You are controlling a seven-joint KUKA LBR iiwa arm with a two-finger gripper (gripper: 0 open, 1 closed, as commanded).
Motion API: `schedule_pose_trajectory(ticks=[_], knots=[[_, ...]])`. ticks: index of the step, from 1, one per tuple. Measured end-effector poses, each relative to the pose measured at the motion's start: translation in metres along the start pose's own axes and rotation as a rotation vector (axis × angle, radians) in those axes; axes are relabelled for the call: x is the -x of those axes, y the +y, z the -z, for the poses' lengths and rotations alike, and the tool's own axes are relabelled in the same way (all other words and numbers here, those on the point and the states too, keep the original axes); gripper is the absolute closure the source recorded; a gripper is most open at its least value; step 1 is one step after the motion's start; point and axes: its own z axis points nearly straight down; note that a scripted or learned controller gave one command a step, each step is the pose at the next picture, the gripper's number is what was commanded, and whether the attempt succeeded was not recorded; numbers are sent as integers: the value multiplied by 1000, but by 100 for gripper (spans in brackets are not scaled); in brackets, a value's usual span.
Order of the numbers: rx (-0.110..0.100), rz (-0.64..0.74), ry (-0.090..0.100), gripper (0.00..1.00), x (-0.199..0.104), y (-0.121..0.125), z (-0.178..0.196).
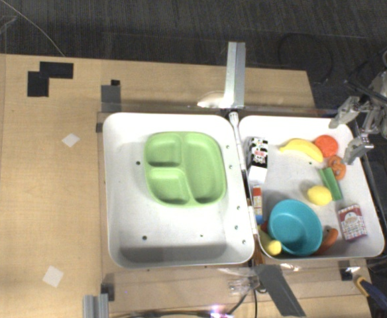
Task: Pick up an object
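Banana (302,149) lies in right bin (372,240), upper middle, long axis near-horizontal, curving down toward its left tip. Gripper (354,128) hangs at the bin's upper right corner, right of and slightly above the banana, clear of it; fingers spread apart, nothing between them. Orange ball (325,144) sits between banana and gripper. Teal bowl (295,226) lower down. Green divided tray (183,167) in left bin (124,234).
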Motion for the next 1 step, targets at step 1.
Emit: schedule_pose_trajectory(ticks=[1], knots=[[2,5,6,0,-2,-17,-78]])
